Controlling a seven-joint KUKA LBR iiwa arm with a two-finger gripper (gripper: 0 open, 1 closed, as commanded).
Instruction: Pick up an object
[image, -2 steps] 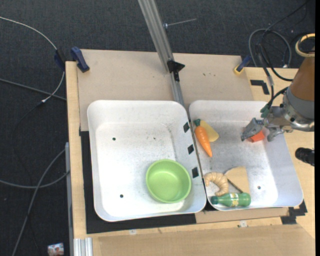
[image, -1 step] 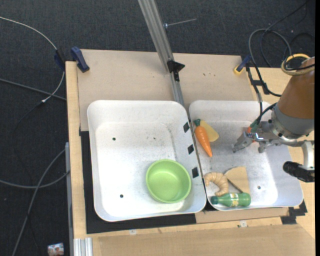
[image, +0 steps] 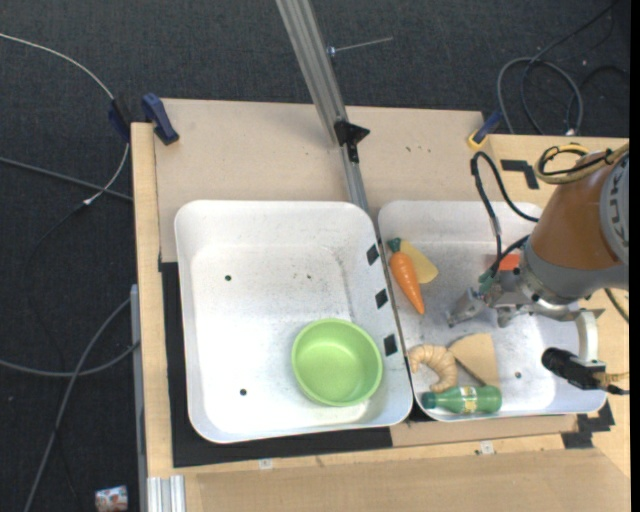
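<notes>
Right bin: carrot lies just left of end effector.

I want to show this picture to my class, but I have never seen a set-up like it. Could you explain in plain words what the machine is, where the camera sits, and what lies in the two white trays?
The camera is fixed above a bench and looks down at a slant. The grey and orange shape on the right is a robot arm; its gripper, a two-fingered claw, hangs low over the right bin. Nothing can be seen held between its fingers.

Two shallow white bins sit side by side. The left bin holds a green bowl. The right bin holds a toy carrot, a pale yellow piece beside it, a tan curved piece, a tan wedge and a green bottle lying on its side at the front edge.

The arm's job is to pick up one object.
</notes>
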